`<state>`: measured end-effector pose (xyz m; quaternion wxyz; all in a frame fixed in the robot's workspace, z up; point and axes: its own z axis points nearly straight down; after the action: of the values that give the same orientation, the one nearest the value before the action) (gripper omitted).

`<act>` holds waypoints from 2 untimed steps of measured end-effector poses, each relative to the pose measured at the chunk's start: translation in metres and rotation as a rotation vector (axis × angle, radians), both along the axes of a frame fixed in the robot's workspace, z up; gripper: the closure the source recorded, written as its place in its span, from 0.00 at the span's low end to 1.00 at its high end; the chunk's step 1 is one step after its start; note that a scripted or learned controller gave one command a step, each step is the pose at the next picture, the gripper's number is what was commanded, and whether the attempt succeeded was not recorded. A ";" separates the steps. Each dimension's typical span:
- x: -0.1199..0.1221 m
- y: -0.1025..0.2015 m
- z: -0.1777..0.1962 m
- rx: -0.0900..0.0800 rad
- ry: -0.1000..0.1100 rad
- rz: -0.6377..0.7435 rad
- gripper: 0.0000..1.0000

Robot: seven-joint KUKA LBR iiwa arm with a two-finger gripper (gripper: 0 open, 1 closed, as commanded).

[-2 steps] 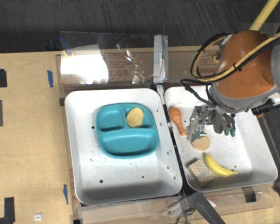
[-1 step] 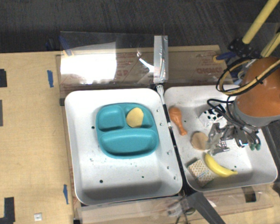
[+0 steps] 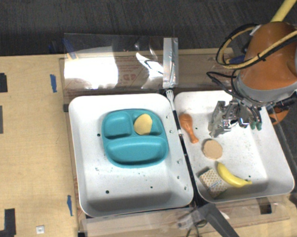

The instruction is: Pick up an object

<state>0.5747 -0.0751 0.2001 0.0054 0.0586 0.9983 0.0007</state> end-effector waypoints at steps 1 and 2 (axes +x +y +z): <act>-0.001 -0.001 -0.002 0.000 0.004 -0.002 0.00; 0.062 -0.028 -0.107 0.001 0.005 -0.260 0.00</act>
<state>0.6370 -0.1032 0.0930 0.0028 0.1875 0.9823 0.0005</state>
